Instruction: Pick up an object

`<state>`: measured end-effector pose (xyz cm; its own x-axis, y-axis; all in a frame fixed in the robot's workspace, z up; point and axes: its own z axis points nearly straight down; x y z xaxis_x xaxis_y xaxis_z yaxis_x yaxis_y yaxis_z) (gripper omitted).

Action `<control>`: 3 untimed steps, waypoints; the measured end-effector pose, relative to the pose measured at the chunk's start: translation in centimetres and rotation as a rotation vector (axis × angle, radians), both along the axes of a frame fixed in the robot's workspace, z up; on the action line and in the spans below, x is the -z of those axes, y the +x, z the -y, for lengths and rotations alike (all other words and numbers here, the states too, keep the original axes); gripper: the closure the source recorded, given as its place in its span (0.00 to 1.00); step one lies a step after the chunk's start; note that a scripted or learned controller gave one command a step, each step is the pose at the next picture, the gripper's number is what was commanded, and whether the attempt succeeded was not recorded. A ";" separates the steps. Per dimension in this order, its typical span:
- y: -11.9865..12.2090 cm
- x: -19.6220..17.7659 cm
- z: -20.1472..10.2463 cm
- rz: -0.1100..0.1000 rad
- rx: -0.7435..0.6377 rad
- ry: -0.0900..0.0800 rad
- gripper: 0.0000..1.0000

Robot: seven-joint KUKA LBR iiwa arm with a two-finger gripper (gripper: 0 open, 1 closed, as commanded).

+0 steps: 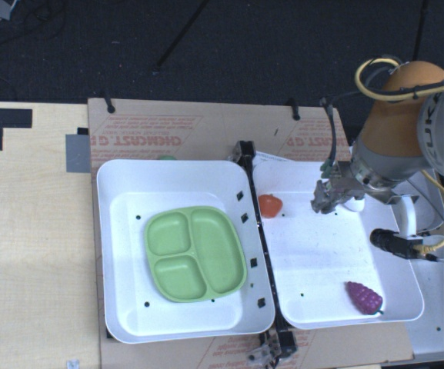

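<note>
- Camera view, right of the frame: the grey arm with its orange band reaches in over the right-hand shallow white plastic bin (325, 314). Its dark two-finger gripper (325, 200) hangs over the upper middle of that bin. It is small and dark against the white, so I cannot tell whether the claw is released or clenched, and nothing can be made out in it.
- Two candidate things lie in the right bin. A small round orange-red toy fruit (270, 204) sits at the bin's upper left, just beside the black divider (256, 237) between the bins. A small knobbly purple bunch, like toy grapes (364, 297), lies near the lower right corner.
- Handling, as a judgement: both look like light plastic play food, stiff enough to take a pinch and unlikely to break. The orange piece looks smooth and rounded, so it may slip or roll; a grip across its widest middle seems best, though the nearby bin wall crowds one side. The purple bunch is bumpy, which should aid grip; taking it across the narrow width looks sensible.
- Left of the frame: the left-hand shallow white bin (121, 198) holds a light green three-compartment plastic plate (195, 252), lying flat at its centre. Its compartments look bare. It is broad and shallow, a poor target for a pinch.
</note>
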<state>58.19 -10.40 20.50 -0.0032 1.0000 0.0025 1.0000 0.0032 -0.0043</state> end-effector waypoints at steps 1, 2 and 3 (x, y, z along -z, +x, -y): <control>-0.8 -0.8 -4.3 0.000 -0.001 0.000 1.00; -2.0 -1.6 -10.4 -0.001 -0.002 0.001 1.00; -3.6 -0.9 -16.0 -0.002 -0.001 0.000 1.00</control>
<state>54.61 5.62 21.41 -0.0045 1.0000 0.0024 1.0000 0.0046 -0.0067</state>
